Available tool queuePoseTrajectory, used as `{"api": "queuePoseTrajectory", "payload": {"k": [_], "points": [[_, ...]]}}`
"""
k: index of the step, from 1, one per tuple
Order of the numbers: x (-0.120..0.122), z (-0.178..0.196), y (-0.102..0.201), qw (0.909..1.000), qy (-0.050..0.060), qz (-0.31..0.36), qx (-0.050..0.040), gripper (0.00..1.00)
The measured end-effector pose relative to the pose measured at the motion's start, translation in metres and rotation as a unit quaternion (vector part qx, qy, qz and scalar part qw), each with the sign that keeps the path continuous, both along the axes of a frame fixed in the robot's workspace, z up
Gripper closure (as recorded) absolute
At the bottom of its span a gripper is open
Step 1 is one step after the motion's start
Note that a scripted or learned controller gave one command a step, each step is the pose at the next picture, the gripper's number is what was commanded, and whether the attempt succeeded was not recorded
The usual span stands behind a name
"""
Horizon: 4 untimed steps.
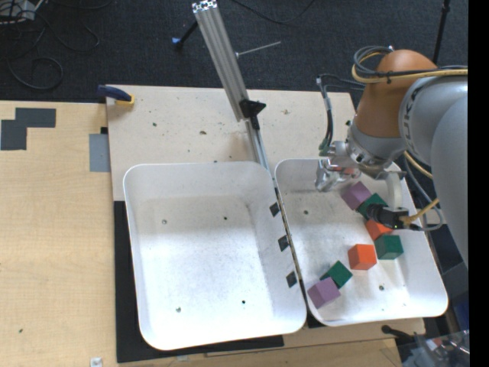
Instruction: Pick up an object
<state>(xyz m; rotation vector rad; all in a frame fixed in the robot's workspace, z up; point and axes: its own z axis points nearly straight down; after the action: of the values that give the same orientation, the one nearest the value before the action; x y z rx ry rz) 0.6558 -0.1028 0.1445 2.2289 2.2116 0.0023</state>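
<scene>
Several small blocks lie in the right bin [425, 300]: a purple block [355, 195] near the far wall, a dark green one [374, 205] beside it, an orange block [362, 256], a green block [389, 246], a green block [336, 274] and a purple block [322, 291] near the front. A red-orange piece [377, 228] shows between them. My gripper [329, 176] hangs over the bin's far left part, just left of the purple block at the far wall. I see nothing held in it.
The left bin [153, 205] stands beside the right one, with black clips [283, 242] along the shared rim. A slanted aluminium bar [228, 67] rises behind the bins. A blue-and-yellow clamp [114, 94] lies at the bench's far left corner.
</scene>
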Motion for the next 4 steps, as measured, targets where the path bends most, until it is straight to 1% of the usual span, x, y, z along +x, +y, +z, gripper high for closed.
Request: {"api": "queuePoseTrajectory", "payload": {"k": [1, 2, 3, 4], "points": [[-0.004, 0.063, -0.001, 1.0, -0.001, 0.0, -0.0002, 1.0], [-0.003, 0.111, -0.003, 1.0, -0.001, 0.003, -0.0003, 1.0], [-0.015, 0.106, 0.044, 1.0, 0.003, 0.006, 0.001, 1.0], [-0.013, 0.111, 0.095, 1.0, 0.002, 0.006, 0.0009, 1.0]]}}
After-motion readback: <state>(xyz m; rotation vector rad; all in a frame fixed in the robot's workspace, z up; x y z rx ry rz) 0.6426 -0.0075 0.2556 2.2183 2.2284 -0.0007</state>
